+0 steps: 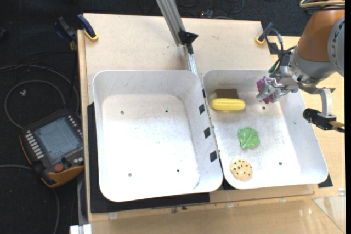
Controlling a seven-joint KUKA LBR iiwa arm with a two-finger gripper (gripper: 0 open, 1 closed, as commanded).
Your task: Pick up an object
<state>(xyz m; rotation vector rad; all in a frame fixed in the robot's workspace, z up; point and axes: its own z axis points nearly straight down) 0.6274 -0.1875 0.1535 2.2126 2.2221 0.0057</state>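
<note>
My gripper [267, 90] hangs over the upper right part of the right bin [301, 167], reaching in from the right. A small purple object [264, 88] sits between its fingers, which are shut on it, raised a little above the bin floor. To the left of the gripper a yellow corn cob [227, 104] lies against a brown block [226, 93]. Lower in the same bin are a green leafy piece [249, 137] and a round speckled cookie [241, 169].
The left bin [109, 118] stands beside the right one, their rims meeting along a ridge. A slanted metal rail [167, 3] runs from the top down to the bins' junction. Clamps sit at the bench's back corners.
</note>
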